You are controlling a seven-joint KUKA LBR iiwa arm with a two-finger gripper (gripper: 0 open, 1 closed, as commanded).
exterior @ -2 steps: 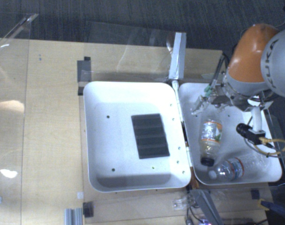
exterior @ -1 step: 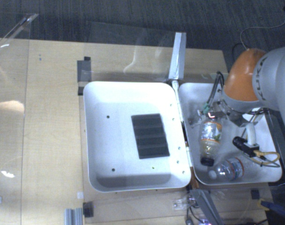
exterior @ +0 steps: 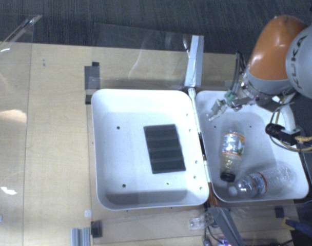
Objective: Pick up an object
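My bench (exterior: 48, 152) is pale wood with a satin grain, partly behind clear sheeting that throws glare. The two bins, left (exterior: 107, 137) and right (exterior: 258, 119), look like smooth matt white plastic. In the left bin lies a ribbed pad (exterior: 164, 148), dark and dull, rubbery in look. In the right bin, two clear plastic bottles shine: one (exterior: 231, 152) wears a glossy printed label, the other (exterior: 258, 182) is crinkled. My wrist cap (exterior: 271, 47) is glossy orange; my gripper (exterior: 222, 104) gleams like bare metal.
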